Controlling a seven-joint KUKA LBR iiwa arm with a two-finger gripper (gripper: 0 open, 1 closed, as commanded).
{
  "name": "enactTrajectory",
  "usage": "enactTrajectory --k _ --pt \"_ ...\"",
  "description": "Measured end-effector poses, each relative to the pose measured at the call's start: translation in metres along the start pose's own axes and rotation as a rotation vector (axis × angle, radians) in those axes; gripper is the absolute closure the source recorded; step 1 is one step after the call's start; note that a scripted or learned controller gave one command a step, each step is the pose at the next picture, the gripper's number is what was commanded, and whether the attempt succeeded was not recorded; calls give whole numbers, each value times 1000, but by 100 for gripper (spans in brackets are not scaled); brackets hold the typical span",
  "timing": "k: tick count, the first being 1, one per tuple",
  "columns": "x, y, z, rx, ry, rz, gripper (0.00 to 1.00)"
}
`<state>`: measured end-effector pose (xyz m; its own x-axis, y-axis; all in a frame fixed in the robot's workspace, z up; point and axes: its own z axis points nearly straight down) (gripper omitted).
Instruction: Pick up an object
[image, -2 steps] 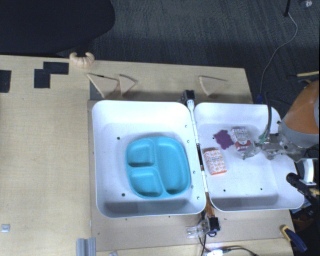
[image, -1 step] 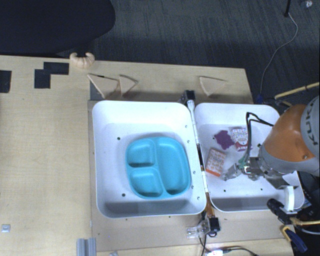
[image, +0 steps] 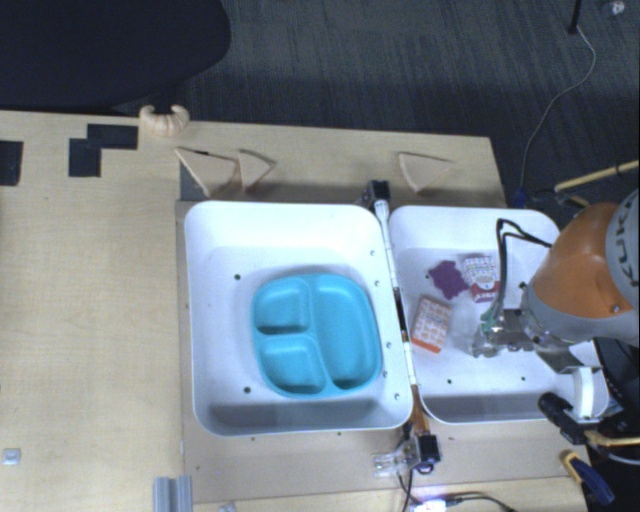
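In the right bin (image: 470, 400) lie a small purple object (image: 447, 277), a white packet with red print (image: 479, 272) beside it, and a flat orange-and-white checked packet (image: 432, 324) nearer the bin's left wall. My gripper (image: 487, 338) hangs low over the bin floor, right of the checked packet and below the white packet. It touches none of them as far as I can see. The orange wrist band (image: 580, 275) rises behind it at the right.
The left bin (image: 215, 300) holds a blue three-compartment tray (image: 316, 333). A black divider bar (image: 392, 290) runs between the bins. Cables (image: 510, 240) loop over the right bin's far corner. Wooden bench surrounds both bins.
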<state>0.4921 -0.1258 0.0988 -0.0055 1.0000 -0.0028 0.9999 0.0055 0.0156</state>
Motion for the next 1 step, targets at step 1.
enactTrajectory --k 1 --pt "-71 -5 -6 12 1 4 100"
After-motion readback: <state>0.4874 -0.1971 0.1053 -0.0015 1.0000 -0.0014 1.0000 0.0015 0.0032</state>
